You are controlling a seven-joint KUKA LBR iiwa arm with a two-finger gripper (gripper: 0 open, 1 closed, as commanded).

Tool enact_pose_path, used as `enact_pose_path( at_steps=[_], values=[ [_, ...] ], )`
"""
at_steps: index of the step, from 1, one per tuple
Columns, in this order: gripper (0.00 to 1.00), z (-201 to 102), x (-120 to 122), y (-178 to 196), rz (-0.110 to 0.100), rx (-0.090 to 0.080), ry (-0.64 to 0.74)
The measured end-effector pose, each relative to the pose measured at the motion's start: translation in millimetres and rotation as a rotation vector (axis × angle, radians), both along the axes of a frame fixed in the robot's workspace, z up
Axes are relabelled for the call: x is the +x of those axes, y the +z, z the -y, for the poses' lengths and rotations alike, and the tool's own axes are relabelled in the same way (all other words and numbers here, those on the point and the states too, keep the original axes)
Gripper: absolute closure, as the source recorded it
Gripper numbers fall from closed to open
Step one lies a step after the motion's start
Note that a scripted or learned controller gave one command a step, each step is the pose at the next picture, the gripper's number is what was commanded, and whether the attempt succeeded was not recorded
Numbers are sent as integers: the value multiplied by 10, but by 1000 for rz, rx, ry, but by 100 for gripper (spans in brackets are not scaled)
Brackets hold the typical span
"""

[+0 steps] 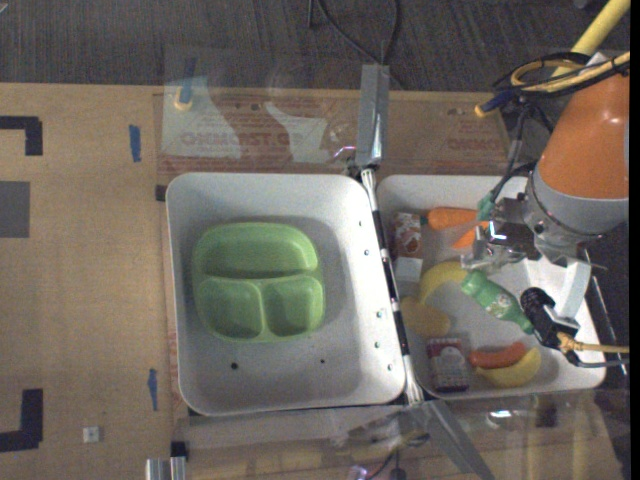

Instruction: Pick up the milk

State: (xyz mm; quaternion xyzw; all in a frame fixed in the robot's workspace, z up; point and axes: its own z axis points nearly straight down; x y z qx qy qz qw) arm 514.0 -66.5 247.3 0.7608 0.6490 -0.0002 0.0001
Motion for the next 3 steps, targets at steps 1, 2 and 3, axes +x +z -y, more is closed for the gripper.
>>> enact_pose_path(
  at_steps=[1,2,3],
  values=[
    [100,-10,-327,317,-1,0,95],
    [0,-13,-327,317,-1,0,96],
    [0,274,-175,-1329,20,-2,118]
  ],
)
